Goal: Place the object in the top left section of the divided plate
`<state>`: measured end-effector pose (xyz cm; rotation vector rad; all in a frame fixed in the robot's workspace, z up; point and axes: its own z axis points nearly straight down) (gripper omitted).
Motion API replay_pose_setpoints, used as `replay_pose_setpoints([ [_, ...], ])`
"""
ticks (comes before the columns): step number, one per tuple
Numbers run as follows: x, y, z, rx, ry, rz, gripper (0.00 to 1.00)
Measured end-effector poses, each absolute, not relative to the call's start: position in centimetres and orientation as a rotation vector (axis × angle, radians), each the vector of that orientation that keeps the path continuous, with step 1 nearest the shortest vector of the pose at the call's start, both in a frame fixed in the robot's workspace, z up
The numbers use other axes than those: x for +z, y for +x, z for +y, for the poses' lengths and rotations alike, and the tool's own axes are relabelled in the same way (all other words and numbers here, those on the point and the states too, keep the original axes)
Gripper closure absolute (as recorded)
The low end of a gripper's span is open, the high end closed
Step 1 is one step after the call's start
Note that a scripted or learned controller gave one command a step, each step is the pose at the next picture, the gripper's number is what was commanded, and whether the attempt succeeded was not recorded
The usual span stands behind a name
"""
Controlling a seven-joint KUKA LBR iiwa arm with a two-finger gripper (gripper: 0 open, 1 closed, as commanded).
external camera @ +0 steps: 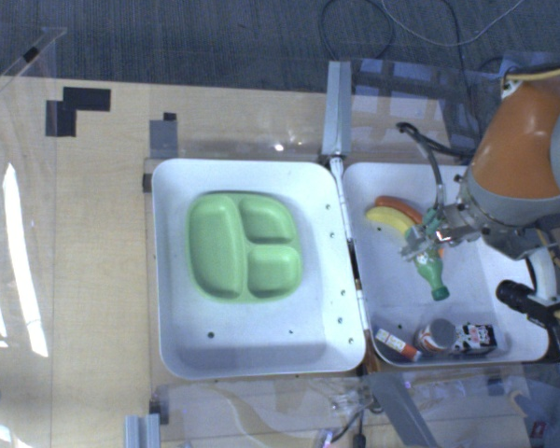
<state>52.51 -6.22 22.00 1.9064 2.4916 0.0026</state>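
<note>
Currently: my gripper [427, 243] over green bottle [432, 273]; finger spread indiscernible; risk: bottle rolls aside, missing divided plate [245, 246].

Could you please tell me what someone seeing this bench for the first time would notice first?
Most likely the green divided plate, alone in the middle of the left bin. Next comes the arm's orange band at the right edge, with the gripper low over the right bin, at a green bottle and next to a yellow banana. A few small things lie along that bin's near edge.
</note>
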Motion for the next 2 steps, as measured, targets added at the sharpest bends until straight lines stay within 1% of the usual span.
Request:
replay_pose_setpoints([
  [1,25.8,48.9,-9.2,0.004,1.866,2.520,1.00],
  [2,26.9,53.4,-2.6,0.005,1.806,2.565,1.00],
])
